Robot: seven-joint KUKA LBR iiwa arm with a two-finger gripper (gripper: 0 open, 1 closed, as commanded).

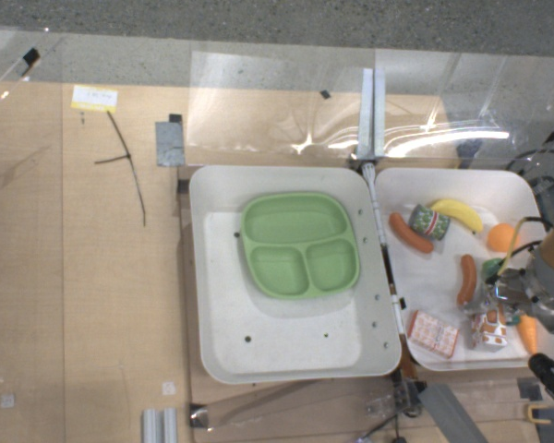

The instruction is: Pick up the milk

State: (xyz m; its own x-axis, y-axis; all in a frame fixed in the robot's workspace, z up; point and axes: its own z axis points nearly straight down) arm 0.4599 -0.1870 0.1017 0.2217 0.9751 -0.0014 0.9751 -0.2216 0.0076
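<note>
Here, we took the green divided plate (300,245) as our landmark; it lay in the left bin (223,340), with bare white floor around it on all sides, widest toward the bin's near edge. Right of the plate, past the rim where the two bins met, the right bin (402,195) was crowded. A sausage (411,233) and a small green can (429,221) sat nearest the plate, a banana (459,213) and an orange (502,237) farther right, and a second sausage (466,280) behind them. Toward the near edge, a pink patterned packet (434,333) lay flat, with little free floor between it and its neighbours. The milk (489,329), a small carton, stood far right of the plate, just right of the packet and close to the bin's near wall. The gripper (503,293) hung directly above the carton, at the far right of the view, almost touching its top. We could not tell how its jaws stood, and the carton did not appear lifted from the bin floor.
</note>
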